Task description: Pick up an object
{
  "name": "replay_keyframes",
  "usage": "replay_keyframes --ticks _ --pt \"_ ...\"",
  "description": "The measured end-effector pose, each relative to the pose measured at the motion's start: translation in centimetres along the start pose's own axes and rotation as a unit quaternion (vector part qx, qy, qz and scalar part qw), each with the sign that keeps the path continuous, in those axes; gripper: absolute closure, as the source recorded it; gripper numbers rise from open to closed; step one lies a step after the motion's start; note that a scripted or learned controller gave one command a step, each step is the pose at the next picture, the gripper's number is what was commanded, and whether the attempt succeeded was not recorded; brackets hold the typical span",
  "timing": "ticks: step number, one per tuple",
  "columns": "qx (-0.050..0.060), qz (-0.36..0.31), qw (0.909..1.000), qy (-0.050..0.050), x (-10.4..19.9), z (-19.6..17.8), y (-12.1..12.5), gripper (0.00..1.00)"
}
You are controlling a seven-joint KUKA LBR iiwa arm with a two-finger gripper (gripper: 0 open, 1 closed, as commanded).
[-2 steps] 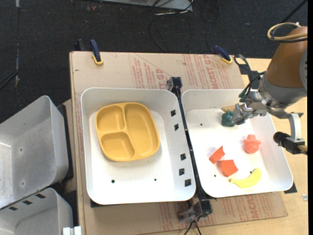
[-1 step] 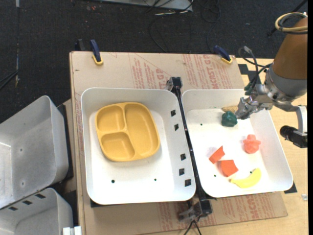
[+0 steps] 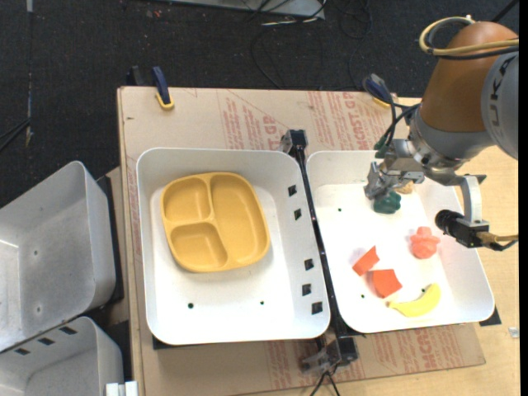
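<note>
My gripper [image 3: 383, 185] hangs over the back part of the right bin [image 3: 470, 308], reaching in from the right. Directly below and touching its tip is a small dark green object [image 3: 387, 205], partly covered by the gripper. Further forward in the same bin lie a pink toy [image 3: 424, 242], two orange pieces [image 3: 365, 260] [image 3: 385, 282] and a yellow banana [image 3: 415, 302] near the front edge.
The left bin [image 3: 231, 324] holds a yellow divided plate [image 3: 216, 221]. A black divider with clips [image 3: 307, 229] runs between the two bins. Grey tubs [image 3: 45, 246] stand off the bench to the left.
</note>
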State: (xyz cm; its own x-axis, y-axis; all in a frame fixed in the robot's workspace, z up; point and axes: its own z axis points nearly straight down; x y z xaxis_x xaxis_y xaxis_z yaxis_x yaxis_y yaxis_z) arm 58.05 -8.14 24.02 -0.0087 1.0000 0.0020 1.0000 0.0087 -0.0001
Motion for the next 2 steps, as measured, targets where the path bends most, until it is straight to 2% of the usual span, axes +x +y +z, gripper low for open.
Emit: replay_keyframes --ticks 2 --pt "0.001 0.0 1.0 0.0 11.8 0.0 -2.1 1.0"
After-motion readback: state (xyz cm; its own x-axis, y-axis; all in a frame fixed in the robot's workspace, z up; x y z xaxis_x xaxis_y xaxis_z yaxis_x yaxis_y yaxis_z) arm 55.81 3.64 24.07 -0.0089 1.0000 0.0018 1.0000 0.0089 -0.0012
